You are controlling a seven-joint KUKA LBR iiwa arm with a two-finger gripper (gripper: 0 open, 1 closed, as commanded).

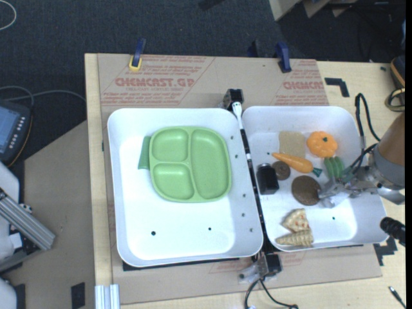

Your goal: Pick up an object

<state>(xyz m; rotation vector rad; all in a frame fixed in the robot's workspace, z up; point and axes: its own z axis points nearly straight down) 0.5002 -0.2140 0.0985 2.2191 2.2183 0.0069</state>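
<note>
Green plastic, the divided tray (190, 163) filled the left bin (122, 192); pickable items crowded the right bin (341, 227). The gripper (329, 195) sat low beside the brown disc (305, 189), seemingly reaching; whether its claw was parted couldn't be told.

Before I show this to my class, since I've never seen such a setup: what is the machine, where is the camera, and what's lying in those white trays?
The picture comes from one fixed camera above the bench, looking down at a slant. The robot arm reaches in from the right, and its gripper sits low in the right bin, beside a brown round piece. Nothing is visibly held between its fingers. That bin also holds toy foods: a small orange pumpkin, a carrot, a green vegetable, a black block and a pizza slice. The left bin holds a green divided plate.
</note>
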